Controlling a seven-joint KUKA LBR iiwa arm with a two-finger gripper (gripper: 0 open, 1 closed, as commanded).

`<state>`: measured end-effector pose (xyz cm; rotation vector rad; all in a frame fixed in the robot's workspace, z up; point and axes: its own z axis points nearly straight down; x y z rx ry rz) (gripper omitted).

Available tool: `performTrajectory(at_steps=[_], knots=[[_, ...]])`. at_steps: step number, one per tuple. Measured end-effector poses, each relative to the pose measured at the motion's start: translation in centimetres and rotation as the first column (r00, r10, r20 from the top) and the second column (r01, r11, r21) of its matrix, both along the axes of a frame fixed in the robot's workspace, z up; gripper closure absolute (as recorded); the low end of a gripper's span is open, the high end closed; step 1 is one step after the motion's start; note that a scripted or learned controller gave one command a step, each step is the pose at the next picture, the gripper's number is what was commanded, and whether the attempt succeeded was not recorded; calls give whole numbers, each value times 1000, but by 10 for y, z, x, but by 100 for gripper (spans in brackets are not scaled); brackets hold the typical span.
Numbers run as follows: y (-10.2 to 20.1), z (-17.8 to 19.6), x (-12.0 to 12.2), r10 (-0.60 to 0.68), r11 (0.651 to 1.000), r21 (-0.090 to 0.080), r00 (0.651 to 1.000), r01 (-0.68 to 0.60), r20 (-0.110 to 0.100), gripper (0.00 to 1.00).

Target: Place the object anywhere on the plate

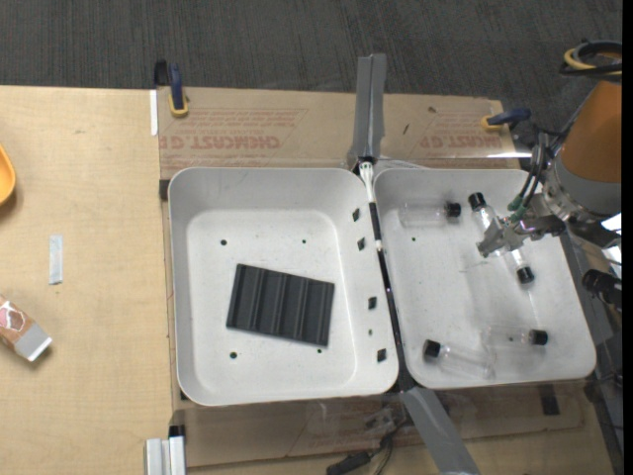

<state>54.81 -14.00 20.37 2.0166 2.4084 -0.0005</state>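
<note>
Two clear vials (455, 356) with black caps lie at the right bin's (564, 369) near edge, apart from the gripper (492, 241). Its finger state cannot be told above more vials (522, 268). Left, the dark ribbed plate (281, 305) sits in the left bin (188, 265).

Two white bins (188, 265); a dark grey ribbed plate (281, 305) in the left one; clear vials (440, 212) with black caps in the right; tan desk (79, 216).
</note>
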Motion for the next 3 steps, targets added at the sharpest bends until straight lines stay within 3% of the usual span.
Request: performTrajectory(at_steps=[1,2,3], knots=[[81,68,-41,-58,998,-1,998,58,-2,100],[147,68,-45,-49,999,-1,999,49,-3,100],[216,54,-55,-132,991,-2,991,132,-4,100]])
